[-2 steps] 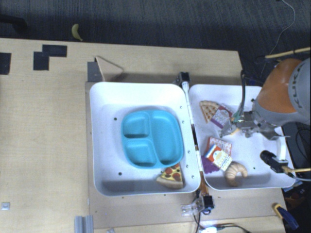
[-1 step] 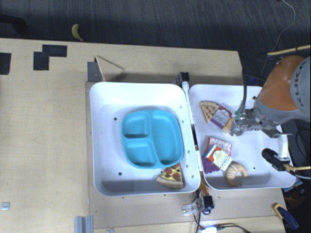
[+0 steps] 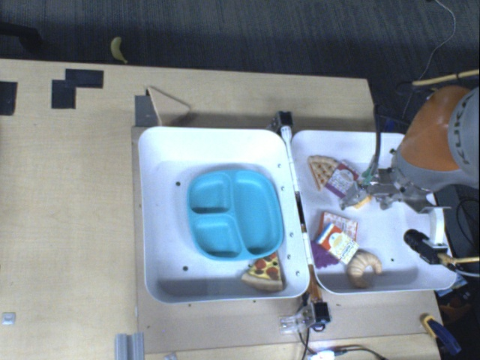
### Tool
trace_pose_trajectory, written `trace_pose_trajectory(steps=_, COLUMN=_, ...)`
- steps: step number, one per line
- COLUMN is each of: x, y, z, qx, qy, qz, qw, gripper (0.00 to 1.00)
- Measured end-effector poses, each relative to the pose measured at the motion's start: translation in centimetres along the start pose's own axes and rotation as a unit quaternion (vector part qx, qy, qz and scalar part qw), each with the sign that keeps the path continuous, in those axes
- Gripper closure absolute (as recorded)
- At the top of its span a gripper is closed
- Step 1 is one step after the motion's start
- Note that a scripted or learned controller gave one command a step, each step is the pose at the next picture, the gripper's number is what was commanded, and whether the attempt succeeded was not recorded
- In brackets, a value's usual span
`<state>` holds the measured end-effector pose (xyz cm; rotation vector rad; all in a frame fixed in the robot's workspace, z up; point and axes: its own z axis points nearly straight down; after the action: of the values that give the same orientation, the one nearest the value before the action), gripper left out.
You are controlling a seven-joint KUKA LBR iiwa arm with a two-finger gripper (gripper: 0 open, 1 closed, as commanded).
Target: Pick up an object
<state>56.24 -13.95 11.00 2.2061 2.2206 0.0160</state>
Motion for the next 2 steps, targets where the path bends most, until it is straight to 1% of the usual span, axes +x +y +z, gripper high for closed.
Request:
trace_pose_trajectory(steps=1, x=0.09, y=0.17, z=-1.10, qx=-0.002, qy=0.000, qz=-0.001, qw=1.0000, gripper=1.00)
trace_pose_trajectory(steps=2, x=0.09, y=0.16, z=-1.09, qx=-0.002, qy=0.000, qz=-0.001, qw=1.0000, gripper=0.00)
